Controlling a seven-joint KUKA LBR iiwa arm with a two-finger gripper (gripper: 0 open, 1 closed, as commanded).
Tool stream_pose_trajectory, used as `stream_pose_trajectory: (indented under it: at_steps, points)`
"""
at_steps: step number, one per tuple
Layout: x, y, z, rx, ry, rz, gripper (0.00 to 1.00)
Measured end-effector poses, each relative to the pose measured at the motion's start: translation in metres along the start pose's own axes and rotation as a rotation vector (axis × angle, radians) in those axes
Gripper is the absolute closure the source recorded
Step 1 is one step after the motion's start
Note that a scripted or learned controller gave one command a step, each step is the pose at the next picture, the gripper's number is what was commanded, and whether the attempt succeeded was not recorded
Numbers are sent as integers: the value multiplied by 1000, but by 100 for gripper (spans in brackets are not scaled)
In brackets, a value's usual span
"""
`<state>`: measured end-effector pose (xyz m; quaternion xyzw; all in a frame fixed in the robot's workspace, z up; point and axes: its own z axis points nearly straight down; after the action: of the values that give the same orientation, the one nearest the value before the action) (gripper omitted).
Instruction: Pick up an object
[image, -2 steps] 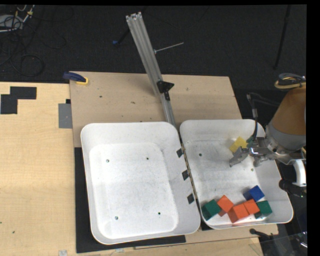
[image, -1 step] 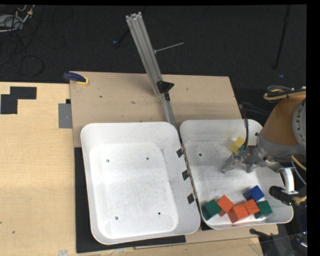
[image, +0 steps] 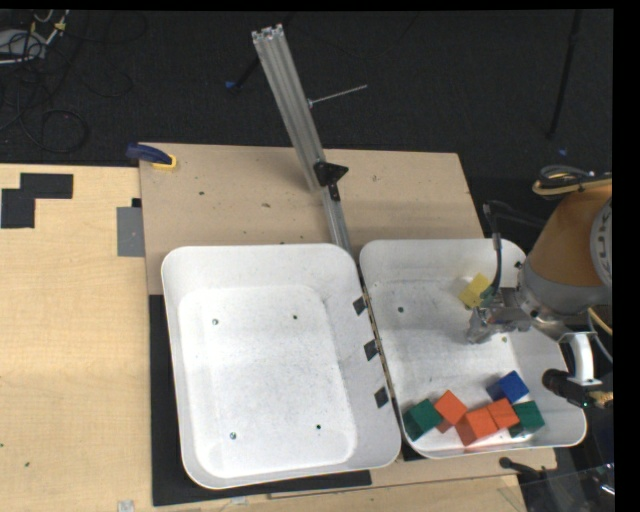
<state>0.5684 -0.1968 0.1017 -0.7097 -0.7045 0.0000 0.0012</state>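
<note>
Bins are set side by side on the surface (image: 260, 195); the left bin (image: 190, 275) is seen first, then the right bin (image: 420, 262); green (image: 422, 417), orange (image: 451, 407) and blue (image: 509, 386) blocks are clustered at its near edge; a yellow block (image: 476, 290) is seen further back, just beside the tool (image: 488, 322); whether the tool is spread or pinching cannot be told.

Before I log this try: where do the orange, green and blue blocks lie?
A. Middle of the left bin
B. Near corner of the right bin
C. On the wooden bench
B: the blocks cluster against the near rim of the right bin.
</note>
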Motion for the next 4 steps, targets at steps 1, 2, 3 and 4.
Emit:
stream_pose_trajectory:
  at_steps: [1, 2, 3, 4]
  points:
    - [4, 7, -47, -4, -2, -9, 100]
    - [-5, 4, -98, -4, -3, -8, 100]
    - [-5, 4, -110, -2, -1, -8, 100]
    - [56, 6, -109, 2, 1, -12, 100]
